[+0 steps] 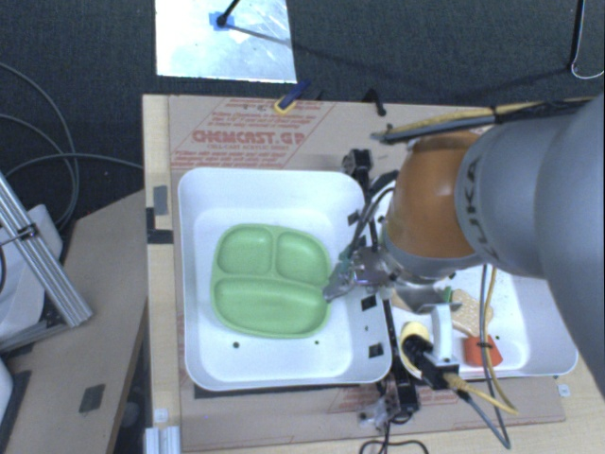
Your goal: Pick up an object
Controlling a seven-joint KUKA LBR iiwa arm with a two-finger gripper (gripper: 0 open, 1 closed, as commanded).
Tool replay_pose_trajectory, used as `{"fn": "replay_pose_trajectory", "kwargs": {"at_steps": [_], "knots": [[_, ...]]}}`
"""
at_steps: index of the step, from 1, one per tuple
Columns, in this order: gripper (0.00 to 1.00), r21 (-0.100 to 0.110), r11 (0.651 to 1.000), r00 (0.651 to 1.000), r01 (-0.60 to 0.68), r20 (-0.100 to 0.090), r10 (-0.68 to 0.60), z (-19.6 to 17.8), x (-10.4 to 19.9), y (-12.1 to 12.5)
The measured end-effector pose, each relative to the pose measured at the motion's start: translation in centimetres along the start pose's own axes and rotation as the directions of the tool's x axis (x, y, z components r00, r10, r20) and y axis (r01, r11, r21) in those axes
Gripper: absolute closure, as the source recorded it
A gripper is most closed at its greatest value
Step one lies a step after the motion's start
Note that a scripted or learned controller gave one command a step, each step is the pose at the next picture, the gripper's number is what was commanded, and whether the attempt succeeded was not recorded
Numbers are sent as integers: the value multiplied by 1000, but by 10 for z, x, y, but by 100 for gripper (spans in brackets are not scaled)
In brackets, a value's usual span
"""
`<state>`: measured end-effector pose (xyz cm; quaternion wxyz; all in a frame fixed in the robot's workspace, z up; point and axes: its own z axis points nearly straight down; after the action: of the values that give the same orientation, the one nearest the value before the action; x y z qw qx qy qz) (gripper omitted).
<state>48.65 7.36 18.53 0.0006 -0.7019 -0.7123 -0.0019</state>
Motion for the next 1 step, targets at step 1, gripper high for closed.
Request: {"fn": "replay_pose_trajectory", "kwargs": {"at_steps": [1], "knots": [[0, 1, 1000, 1000, -7, 1, 7, 105, 54, 0]]}}
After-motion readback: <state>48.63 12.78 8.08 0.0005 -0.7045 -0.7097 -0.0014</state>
